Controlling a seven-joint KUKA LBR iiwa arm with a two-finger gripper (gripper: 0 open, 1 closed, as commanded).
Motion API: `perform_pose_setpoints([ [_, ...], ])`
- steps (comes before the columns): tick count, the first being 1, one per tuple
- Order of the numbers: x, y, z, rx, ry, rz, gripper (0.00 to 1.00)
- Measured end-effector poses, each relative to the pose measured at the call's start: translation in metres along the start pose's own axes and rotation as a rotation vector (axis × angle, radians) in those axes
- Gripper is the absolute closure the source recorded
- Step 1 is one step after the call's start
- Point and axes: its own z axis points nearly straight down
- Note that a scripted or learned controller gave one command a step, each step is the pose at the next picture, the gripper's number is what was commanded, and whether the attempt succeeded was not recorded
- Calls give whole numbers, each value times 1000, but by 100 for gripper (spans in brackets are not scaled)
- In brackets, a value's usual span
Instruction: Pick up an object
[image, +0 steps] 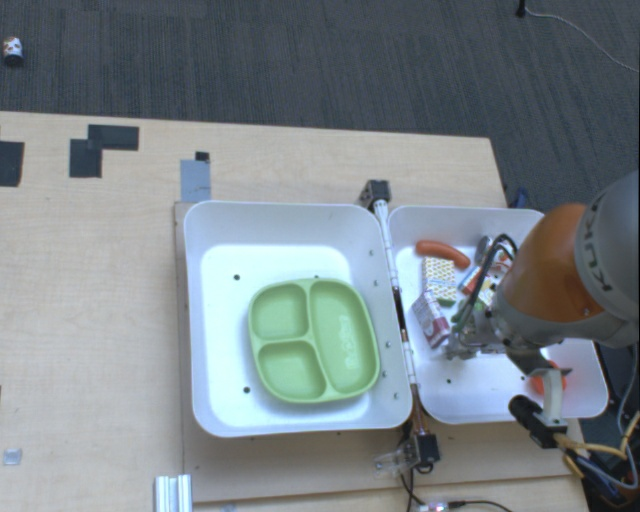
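The likely slip is a miss: the gripper (462, 340) sits low among crowded items in the right bin (480, 405), so it may nudge rather than catch. The packet (432, 318) (small, crinkled, patterned) lies just beside it. Whether the gripper grasps anything, I cannot tell.

Robot lab: bench (90, 300), white bins (290, 225), carpet (300, 60).
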Motion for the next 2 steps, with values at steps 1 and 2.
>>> perform_pose_setpoints([
  [1,0,0,0,0,0,0,0],
  [2,1,1,-10,-3,1,-2,100],
])
